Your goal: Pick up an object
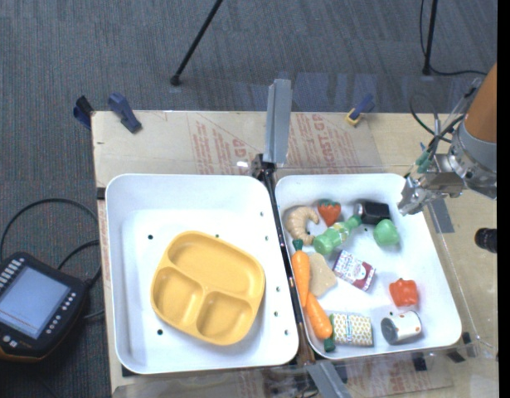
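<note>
The gripper hangs over the right bin's far right corner; whether it is spread or pressed together cannot be told. Nearest it lie a black block and a green ball, with a green bottle beside them. A carrot runs along the left wall. The left bin carries a yellow tray.

A yellow tray with three compartments is lying in the left bin. A pendant is sitting on the floor left of the bench. Two blue clamps are gripping the bench's far-left edge.
</note>
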You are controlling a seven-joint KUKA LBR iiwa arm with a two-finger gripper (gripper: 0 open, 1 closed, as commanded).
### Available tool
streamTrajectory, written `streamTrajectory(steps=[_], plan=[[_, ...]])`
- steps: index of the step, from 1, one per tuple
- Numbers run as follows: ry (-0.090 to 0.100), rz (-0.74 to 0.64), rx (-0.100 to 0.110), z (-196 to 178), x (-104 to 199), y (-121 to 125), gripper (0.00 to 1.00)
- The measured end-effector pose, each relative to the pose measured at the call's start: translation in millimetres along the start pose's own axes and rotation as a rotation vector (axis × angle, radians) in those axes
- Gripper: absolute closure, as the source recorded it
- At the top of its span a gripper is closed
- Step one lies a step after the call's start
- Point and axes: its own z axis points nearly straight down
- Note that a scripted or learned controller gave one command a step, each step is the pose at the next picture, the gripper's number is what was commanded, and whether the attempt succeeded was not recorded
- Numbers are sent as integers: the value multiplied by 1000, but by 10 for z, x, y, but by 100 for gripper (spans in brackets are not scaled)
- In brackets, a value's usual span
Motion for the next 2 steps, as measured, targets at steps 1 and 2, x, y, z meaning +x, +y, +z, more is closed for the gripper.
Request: streamTrajectory(steps=[1,2], plan=[[1,-18,2,171,885,-249,100],[-1,-353,2,97,1722,-661,100]])
